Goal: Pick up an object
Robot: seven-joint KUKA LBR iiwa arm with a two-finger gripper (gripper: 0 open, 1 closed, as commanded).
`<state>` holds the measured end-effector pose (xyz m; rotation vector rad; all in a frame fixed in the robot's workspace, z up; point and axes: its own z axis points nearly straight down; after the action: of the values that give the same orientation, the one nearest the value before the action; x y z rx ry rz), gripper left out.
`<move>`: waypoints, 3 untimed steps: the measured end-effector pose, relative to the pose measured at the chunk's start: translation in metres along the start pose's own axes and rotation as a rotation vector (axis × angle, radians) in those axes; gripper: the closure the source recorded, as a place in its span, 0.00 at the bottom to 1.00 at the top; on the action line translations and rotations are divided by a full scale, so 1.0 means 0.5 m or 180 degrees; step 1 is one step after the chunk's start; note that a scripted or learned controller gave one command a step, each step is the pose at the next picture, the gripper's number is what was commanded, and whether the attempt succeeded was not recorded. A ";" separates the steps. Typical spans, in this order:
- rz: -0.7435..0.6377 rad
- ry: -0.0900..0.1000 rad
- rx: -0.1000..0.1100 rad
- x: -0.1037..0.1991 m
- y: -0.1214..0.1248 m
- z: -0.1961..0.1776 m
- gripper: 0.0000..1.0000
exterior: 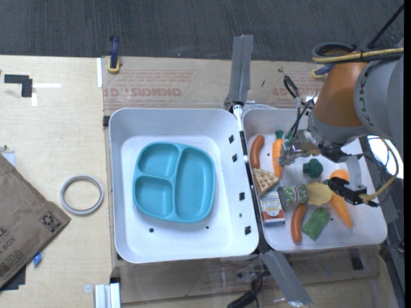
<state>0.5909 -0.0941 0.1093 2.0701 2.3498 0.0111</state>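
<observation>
You are looking at a robotics lab, not a home or kitchen. The bench is bare plywood patched with flattened cardboard, two white bins are fixed side by side with clips, a roll of tape lies loose, and an industrial arm trails cables over plastic toy food.

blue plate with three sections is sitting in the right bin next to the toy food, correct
Not quite. The camera view shows the blue plate with its three sections lying in the left bin, by itself. The toy food, such as the hot dog and the carrot, is piled in the right bin.
</observation>
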 end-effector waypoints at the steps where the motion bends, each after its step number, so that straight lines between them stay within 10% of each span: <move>1: 0.0910 -0.0003 0.0043 0.035 0.031 -0.164 1.00; 2: 0.0910 -0.0003 0.0044 0.035 0.031 -0.164 0.00; 3: 0.0609 0.0000 0.0042 -0.027 0.068 0.033 0.00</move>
<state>0.6266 -0.1034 0.0932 2.2920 2.1477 -0.0028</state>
